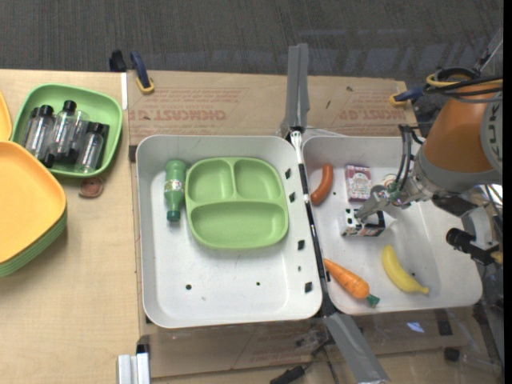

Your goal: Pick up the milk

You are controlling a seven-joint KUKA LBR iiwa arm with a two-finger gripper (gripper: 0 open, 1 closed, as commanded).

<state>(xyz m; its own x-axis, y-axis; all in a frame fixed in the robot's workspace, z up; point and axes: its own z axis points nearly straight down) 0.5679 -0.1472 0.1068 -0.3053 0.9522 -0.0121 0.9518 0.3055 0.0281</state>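
Big picture first: two white bins on the bench, the left bin [156,294] and the right bin [448,294], meeting at a centre seam. The arm [460,138] reaches in from the right, its orange band sitting over the right bin's far edge. In the left bin lies a green divided plate [236,202], with a green bottle [174,189] just beside it along its left side. Off to the left of the bins sit yellow plates [28,206] and a green tray [108,114] holding small dark-capped bottles.

Now the right bin, where the action is. A banana [402,270] lies toward the near side, a carrot [350,280] at the near-left corner, a sausage [322,184] against the left wall, a small pink carton [358,182] toward the back.

And the milk [364,222], a little black-and-white carton, sits mid-bin on the floor, between the pink carton and the carrot. The gripper [374,212] is right down on top of it, touching or very nearly so. Whether its fingers are apart or closed, I cannot tell; they blur into the carton's pattern.

So where are we? I'd call it the grasp stage: the approach looks done, the milk rests on the bin floor, not lifted. Securing the hold and raising it are what's left.
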